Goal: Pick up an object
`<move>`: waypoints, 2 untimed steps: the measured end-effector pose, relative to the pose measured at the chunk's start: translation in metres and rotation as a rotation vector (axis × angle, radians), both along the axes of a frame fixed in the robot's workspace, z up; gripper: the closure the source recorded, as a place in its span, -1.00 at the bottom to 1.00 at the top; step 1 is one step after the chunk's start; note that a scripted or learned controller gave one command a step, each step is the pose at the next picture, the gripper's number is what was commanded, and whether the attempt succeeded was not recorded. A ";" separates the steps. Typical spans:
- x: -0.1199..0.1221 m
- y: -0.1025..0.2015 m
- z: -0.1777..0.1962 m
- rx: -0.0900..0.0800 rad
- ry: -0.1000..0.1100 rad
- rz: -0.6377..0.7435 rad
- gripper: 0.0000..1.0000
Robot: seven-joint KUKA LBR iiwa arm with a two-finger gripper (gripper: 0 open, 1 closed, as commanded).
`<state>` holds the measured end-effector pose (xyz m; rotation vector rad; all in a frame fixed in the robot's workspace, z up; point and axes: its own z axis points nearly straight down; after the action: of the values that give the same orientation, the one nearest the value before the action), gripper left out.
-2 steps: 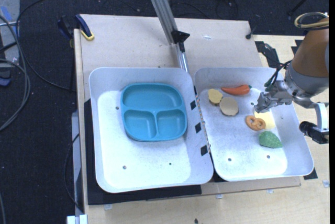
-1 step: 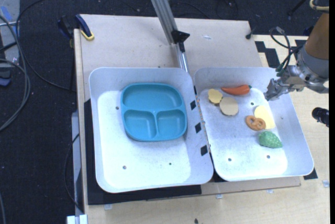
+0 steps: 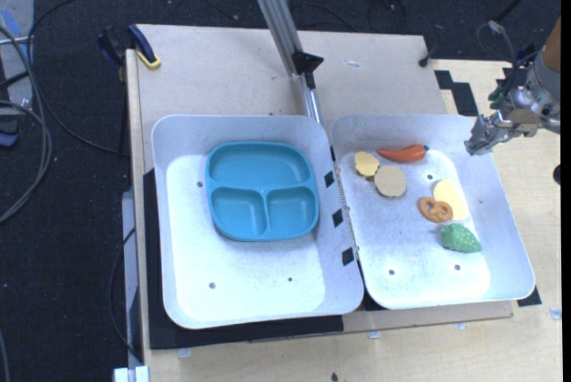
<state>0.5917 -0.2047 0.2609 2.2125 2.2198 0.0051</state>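
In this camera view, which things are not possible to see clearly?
- Arm: cut off by the right edge of the camera view; just the wrist and end effector show.
- End effector fingers: too small and blurred to judge.
- Pale yellow piece: partly covered by the pretzel; its shape is unclear.
- Round tan item and yellow item: too small to identify.

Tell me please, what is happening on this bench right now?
A robot arm reaches in from the right, and its gripper hangs over the upper right rim of the right bin. It holds nothing that can be seen. In that bin lie a red pepper, a yellow piece, a tan round piece, a pretzel, a yellow item and a green item. The left bin holds a blue divided tray. Nothing is picked up yet.
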 end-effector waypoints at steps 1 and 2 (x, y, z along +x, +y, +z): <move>0.004 0.044 0.000 0.004 0.007 0.004 1.00; 0.016 0.096 0.005 0.004 0.005 0.005 1.00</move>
<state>0.6078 -0.1091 0.2654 2.2117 2.2301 0.0037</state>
